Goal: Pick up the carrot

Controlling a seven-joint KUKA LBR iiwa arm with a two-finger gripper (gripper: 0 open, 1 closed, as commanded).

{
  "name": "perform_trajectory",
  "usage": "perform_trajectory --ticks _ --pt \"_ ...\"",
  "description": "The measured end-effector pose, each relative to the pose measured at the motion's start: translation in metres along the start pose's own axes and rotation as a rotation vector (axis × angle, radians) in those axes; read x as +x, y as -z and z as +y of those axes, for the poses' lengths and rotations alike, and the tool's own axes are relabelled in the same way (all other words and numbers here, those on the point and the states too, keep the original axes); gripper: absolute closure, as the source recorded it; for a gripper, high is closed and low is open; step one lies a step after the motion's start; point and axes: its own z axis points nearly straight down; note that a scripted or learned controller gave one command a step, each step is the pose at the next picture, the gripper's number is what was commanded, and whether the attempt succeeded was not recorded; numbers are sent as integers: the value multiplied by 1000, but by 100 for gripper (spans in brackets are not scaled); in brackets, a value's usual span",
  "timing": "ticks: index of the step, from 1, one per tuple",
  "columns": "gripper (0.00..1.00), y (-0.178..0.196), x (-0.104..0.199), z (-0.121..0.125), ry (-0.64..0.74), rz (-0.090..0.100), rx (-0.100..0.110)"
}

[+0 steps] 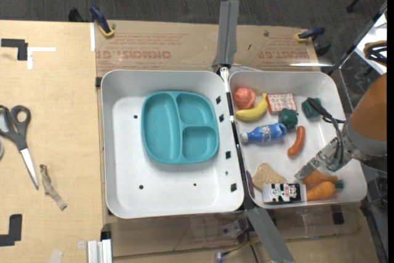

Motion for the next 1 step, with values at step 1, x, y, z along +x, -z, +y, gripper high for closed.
perform_trajectory --ticks 1 --pt "100 9 0 1 4 -1 -1"
